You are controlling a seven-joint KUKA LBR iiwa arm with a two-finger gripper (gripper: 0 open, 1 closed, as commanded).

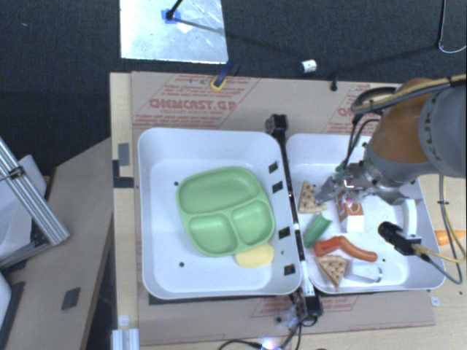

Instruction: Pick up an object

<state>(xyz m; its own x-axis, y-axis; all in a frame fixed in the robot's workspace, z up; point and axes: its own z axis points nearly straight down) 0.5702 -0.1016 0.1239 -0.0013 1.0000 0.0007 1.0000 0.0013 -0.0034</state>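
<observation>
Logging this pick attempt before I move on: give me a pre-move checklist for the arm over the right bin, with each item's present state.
1. Gripper sits over the right white bin: ok.
2. Finger opening known: cannot tell.
3. A target lies near the gripper, the tan waffle-patterned pizza slice: ok.
4. Something already held between the fingers: cannot tell.
5. Room around targets: not ok; the green pepper, orange-red sausage and second waffle slice crowd together.
6. Green divided plate lies apart in the left white bin: ok.

The arm [430, 130] runs off the right edge (elbow unseen), partly covering the right bin [321, 146].
</observation>
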